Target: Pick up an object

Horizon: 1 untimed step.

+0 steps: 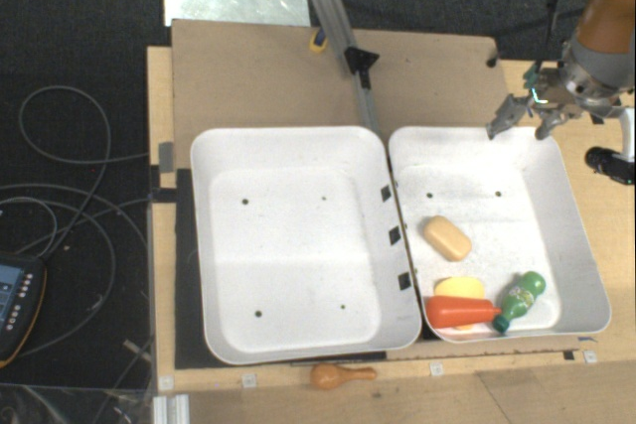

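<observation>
Item: end effector [523, 118], upper right of the frame, over the far rim of the right bin [574, 204]. Its two fingers are spread apart, nothing between them. Orange band of the arm [606, 23] above it.

Contents, right bin, lower part of the frame:
- tan bread-like lump [447, 238], lying alone near the bin's middle, apart from the rest;
- yellow piece [459, 288], partly under the carrot;
- orange carrot [461, 312], lying across, at the near left corner;
- green bottle [519, 299], tilted, its cap end touching or just beside the carrot's tip.

Left bin [214, 213]: no objects counted.

Outside the bins: small orange-brown pear-shaped piece [341, 374] on the table edge, bottom centre; handheld pendant [18, 298] at lower left.

Handling note (judgement): the lump looks the safest pick, having free space on all sides. The end effector would need to travel toward the lower frame, centre over it, and descend with fingers straddling its short axis. The clustered three risk a nudged or double grasp.

Markings: no legible brand, label or writing on any item.
</observation>
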Tool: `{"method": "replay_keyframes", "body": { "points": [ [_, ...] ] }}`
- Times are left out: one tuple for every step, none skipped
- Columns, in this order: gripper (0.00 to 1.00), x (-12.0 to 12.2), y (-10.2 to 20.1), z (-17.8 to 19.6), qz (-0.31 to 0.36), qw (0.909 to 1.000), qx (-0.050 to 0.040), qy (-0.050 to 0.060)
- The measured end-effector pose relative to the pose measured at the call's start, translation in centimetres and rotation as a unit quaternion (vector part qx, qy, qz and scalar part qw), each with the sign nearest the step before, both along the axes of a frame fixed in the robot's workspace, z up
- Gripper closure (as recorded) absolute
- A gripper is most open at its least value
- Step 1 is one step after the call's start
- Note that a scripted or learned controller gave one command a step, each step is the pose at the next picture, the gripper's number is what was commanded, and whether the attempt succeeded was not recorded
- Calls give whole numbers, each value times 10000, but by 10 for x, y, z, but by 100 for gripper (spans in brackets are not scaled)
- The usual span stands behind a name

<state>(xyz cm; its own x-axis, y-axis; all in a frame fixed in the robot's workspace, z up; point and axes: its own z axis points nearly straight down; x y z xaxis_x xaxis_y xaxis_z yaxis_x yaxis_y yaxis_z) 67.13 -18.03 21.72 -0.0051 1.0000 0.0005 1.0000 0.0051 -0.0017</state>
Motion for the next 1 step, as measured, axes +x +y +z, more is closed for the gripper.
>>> {"method": "replay_keyframes", "body": {
  "points": [
    [0, 1, 0, 3, 11, 10000, -10, -19]
  ]
}}
